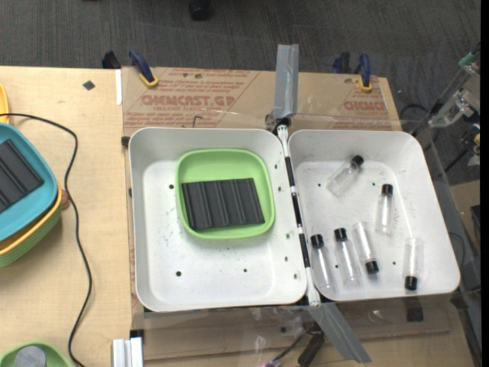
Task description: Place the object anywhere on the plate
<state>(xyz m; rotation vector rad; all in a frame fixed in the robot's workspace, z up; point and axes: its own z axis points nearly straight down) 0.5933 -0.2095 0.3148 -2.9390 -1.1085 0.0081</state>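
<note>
Six clear vials with black caps lie scattered in right bin; green plate sits in left bin, holding a dark ribbed insert. Jaws' state: cannot tell. Risk: slick round vials roll or slip when pinched; neighbours get nudged.

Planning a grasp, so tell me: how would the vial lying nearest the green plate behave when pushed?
The vial lies on its side, round-bodied, so it would probably roll. It looks clear and thin-walled, so likely light, slippery, perhaps fragile. The neighbouring vial could get knocked.
</note>
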